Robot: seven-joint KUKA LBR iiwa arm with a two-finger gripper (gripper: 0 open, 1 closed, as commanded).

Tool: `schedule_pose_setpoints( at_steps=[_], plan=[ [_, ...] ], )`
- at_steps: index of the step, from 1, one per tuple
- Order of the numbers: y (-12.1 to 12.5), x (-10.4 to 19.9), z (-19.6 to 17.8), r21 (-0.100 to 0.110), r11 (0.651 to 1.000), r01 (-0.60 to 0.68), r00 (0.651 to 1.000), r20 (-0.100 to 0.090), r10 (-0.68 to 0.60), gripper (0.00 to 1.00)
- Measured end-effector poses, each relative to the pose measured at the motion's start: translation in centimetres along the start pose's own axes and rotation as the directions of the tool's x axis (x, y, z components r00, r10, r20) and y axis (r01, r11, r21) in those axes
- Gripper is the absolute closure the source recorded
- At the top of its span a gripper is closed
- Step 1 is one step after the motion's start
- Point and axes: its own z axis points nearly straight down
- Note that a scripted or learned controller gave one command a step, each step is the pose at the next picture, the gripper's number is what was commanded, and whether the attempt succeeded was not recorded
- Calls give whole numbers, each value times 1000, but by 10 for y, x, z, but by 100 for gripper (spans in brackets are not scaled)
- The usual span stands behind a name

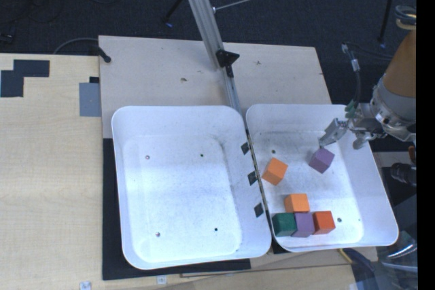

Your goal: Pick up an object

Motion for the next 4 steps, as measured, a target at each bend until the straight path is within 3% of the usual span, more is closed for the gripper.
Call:
schedule_pose_setpoints(
  at_steps=[1, 2, 3, 4],
  plan=[
    [9, -21, 128, -3, 1000, -2, 1000, 2, 2, 0],
    [8, -21, 117, -1, 1000, -5, 1000, 0, 5, 100],
    [8, -22, 108, 0, 1000, -7, 1000, 0, 7, 100],
    [-15, 44, -2, -7, 1000, 5, 1000, 1, -5, 100]
  ],
)
